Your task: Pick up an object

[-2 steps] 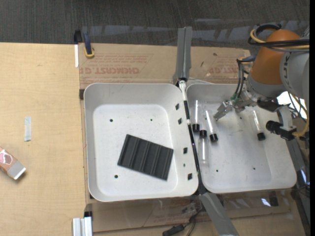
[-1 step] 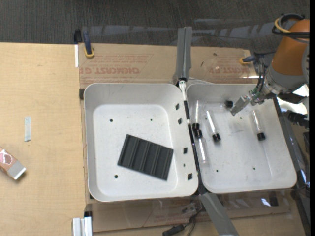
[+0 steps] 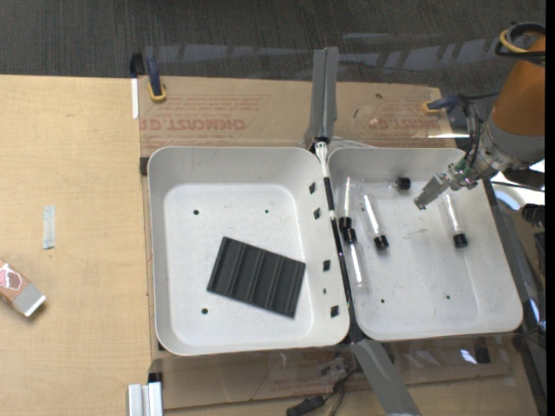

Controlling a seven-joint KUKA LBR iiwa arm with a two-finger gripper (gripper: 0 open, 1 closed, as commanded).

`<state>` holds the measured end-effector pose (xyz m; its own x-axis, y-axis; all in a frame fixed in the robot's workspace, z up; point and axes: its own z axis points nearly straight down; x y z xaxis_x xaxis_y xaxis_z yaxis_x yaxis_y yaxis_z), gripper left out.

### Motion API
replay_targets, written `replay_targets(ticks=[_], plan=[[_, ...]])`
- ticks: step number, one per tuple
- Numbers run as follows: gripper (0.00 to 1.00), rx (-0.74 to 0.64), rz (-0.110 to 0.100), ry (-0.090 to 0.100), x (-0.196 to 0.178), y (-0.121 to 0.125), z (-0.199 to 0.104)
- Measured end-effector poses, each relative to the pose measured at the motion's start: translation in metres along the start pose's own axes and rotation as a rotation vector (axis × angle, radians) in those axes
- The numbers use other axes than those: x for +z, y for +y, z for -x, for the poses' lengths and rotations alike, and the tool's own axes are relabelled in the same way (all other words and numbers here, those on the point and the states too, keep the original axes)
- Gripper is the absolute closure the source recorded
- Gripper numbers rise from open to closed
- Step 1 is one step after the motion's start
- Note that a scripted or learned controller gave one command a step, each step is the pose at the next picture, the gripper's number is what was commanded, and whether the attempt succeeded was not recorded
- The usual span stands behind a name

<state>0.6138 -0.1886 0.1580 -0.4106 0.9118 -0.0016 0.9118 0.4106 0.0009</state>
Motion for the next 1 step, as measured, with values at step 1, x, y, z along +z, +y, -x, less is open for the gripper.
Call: replay_targets(ticks=[1], plan=[[0.00, -0.015, 0.000, -0.001, -0.0406, -0.0159, 0.0241]])
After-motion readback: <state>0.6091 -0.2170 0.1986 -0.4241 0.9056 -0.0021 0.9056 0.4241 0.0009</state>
